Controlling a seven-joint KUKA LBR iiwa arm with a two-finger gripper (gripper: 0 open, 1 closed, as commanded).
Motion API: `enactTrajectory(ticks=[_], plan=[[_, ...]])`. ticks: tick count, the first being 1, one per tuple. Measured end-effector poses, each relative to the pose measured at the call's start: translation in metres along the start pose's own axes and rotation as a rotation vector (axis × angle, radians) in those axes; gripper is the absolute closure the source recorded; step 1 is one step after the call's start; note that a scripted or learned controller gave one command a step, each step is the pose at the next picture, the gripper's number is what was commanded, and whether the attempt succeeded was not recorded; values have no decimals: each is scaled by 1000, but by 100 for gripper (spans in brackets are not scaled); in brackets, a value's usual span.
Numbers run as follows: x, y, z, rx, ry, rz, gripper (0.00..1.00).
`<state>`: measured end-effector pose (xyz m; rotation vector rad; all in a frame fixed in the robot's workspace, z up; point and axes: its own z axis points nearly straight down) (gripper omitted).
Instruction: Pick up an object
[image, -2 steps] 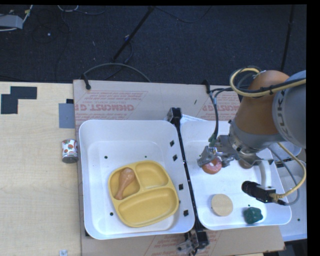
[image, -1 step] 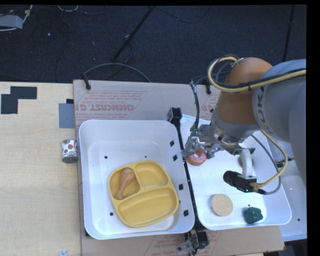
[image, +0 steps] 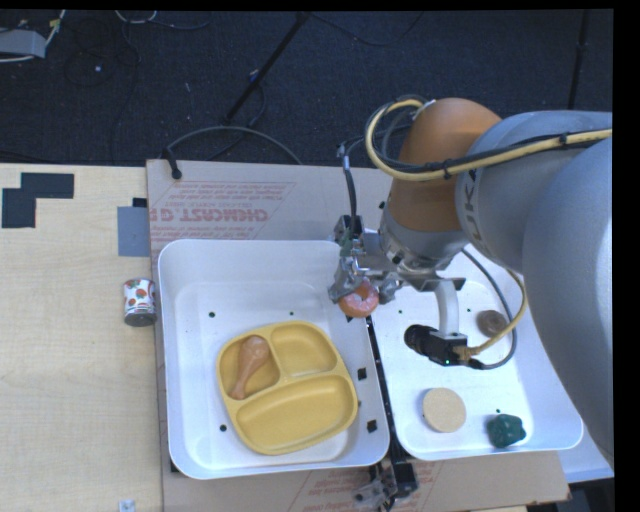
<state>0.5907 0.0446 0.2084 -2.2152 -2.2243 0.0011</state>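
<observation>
My pincer (image: 358, 292) hangs over inner edge of left bin (image: 190, 300), pinching small orange-pink object (image: 358, 299). Yellow tray (image: 300, 405) at seven o'clock from it, drumstick (image: 248, 365) inside. Right bin (image: 540, 430): tan disc (image: 443, 410), green lump (image: 506, 430) at five o'clock.

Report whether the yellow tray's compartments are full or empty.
Mostly empty: the yellow tray holds just an orange spoon-like piece in its left compartment.

Single fixed camera above bench, looking down at slant. Both white bins in frame: left bin (image: 190, 300), right bin (image: 540, 420). Moderate distance. Arm (image: 540, 190) enters from right, large in foreground. Dark floor along top.
</observation>
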Motion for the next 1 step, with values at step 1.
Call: enactTrajectory(ticks=[1], plan=[[38,18,-3,0,0,0,100]])
